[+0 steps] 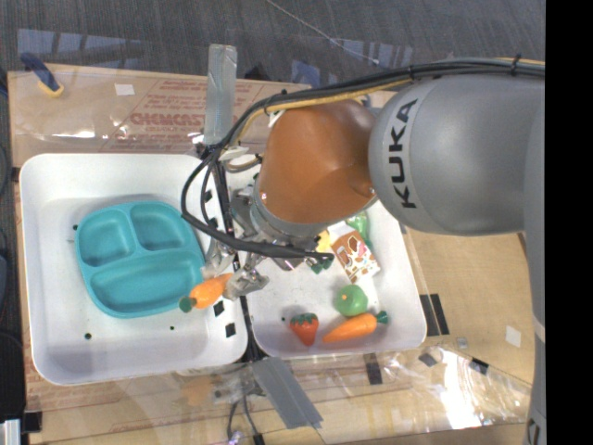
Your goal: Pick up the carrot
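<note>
Carrot [206, 292] lies at the right edge of the left bin [56, 248], its green top touching the teal divided tray [130, 258], just left of the end effector [243, 278]. Whether the end effector is parted, closed or gripping cannot be told; the carrot's orange end sits right against it. A second carrot [354, 327] rests in the right bin [408, 313] beside a strawberry [304, 326].

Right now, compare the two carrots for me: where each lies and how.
The left carrot lies by the gripper, at the teal tray's corner in the left bin; the right carrot lies in the right bin, beside the strawberry. Both are orange with green tops.
</note>
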Robot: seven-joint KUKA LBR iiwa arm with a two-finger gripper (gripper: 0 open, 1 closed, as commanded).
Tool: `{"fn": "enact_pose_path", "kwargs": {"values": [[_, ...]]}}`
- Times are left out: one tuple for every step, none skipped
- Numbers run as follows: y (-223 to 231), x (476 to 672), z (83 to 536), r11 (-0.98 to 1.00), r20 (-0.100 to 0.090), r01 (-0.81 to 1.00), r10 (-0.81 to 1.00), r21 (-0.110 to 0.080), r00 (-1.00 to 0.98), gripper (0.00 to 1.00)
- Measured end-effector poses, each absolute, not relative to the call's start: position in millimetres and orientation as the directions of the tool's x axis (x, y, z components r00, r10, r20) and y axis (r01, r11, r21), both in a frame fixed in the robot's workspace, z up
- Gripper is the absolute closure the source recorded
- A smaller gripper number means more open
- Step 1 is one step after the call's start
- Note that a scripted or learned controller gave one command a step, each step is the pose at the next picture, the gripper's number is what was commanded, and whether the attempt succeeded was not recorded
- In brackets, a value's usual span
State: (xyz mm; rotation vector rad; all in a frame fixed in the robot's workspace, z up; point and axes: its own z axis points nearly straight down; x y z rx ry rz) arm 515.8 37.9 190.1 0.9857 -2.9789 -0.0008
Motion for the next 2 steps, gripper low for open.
{"fn": "enact_pose_path", "kwargs": {"values": [[75.5,508.0,212.6,0.541,-0.003,-0.841,-0.841,-0.001,-0.541,1.0],[97.8,508.5,204.7,0.286,-0.003,-0.958,-0.958,0.0,-0.286,1.0]]}}
